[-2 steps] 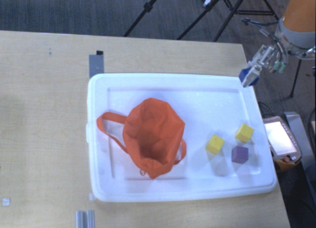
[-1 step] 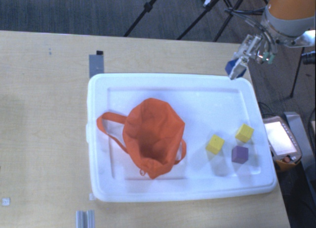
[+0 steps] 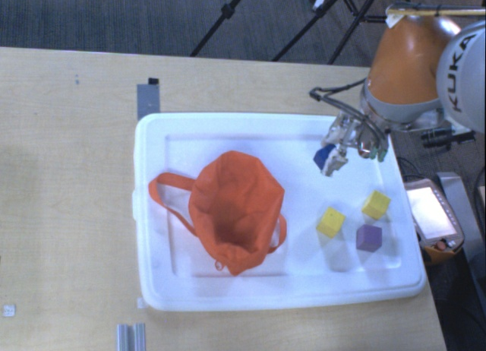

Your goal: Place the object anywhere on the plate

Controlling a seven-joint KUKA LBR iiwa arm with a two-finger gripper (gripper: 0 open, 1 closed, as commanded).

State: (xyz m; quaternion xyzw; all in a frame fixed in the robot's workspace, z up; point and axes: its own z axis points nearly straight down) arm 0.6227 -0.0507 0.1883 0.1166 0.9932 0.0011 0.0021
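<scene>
The bin (image 3: 152, 213) is plain white, set on a pale tan, wood-toned bench (image 3: 61, 190). At its left half lies an orange cloth bag (image 3: 231, 213) with orange handles, uniform in colour, shaded darker inside its mouth. At the near right sit 3 small blocks: 2 yellow blocks (image 3: 330, 222) (image 3: 376, 205) and 1 purple block (image 3: 369, 238). A blue object (image 3: 325, 158) shows at the metallic grey gripper (image 3: 342, 152), which carries a small green spot. The arm (image 3: 410, 53) above is orange and grey, with dark lettering on the grey part. The floor (image 3: 114, 0) at the far side is dark grey carpet.
</scene>
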